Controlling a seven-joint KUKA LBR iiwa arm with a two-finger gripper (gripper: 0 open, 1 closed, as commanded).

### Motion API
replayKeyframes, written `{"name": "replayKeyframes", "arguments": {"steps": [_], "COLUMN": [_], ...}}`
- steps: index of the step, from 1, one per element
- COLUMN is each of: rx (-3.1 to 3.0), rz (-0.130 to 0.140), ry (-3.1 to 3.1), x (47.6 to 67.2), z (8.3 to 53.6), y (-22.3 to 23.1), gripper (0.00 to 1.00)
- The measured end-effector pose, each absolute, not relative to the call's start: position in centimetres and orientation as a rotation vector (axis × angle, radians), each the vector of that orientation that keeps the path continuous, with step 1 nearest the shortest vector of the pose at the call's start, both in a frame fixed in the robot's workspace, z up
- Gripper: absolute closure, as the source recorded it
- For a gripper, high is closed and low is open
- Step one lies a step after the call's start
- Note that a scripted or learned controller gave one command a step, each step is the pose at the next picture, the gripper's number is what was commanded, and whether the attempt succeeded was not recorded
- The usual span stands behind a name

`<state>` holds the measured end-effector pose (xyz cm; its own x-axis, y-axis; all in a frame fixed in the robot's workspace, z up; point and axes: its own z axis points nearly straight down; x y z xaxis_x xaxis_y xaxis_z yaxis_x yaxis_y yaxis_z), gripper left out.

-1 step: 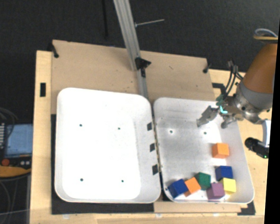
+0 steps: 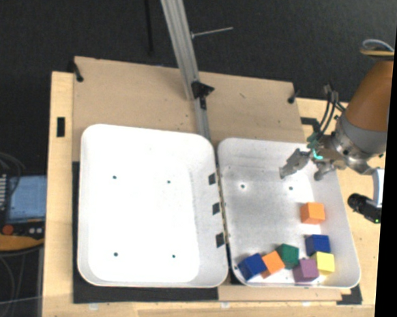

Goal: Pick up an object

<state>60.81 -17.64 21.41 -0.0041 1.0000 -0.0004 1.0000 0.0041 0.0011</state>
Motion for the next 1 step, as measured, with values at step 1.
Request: {"name": "replayKeyframes", "arguments": {"steps": [1], "rx": [2.217], "rz": [-0.006], "ry": [2.228], "x": [60.96], "z": [16.4], "y": [-16.84], "gripper": [0.0]}}
